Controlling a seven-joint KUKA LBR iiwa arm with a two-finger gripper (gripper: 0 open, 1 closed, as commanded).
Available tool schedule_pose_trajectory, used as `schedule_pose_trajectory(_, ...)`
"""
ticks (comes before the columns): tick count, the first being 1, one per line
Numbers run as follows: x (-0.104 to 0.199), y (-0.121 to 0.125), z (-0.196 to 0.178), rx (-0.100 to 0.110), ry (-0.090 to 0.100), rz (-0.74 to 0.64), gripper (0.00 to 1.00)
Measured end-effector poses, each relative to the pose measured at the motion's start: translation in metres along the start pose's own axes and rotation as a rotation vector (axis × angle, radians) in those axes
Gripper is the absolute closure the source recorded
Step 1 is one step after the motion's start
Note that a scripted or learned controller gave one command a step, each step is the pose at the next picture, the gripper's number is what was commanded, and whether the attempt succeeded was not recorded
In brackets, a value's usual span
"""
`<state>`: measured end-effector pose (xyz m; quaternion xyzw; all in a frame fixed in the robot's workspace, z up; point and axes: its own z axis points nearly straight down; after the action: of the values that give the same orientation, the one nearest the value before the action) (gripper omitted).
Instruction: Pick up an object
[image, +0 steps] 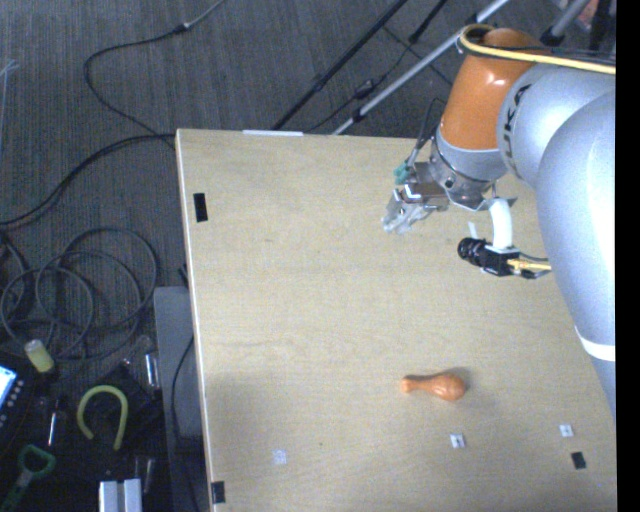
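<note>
Hovering gripper (398, 221): can't tell finger gap, nothing visibly held; orange pear-shaped object (437, 386) well apart.

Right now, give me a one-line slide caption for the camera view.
KUKA arm's gripper poised above the tan bench surface, apart from a small orange pear-shaped object lying nearer the camera.
</note>
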<state>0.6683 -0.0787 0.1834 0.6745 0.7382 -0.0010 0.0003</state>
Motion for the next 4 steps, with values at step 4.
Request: schedule_pose_trajectory(4,-0.055,-0.005,0.100,0.001,0.000,-0.143,0.00)
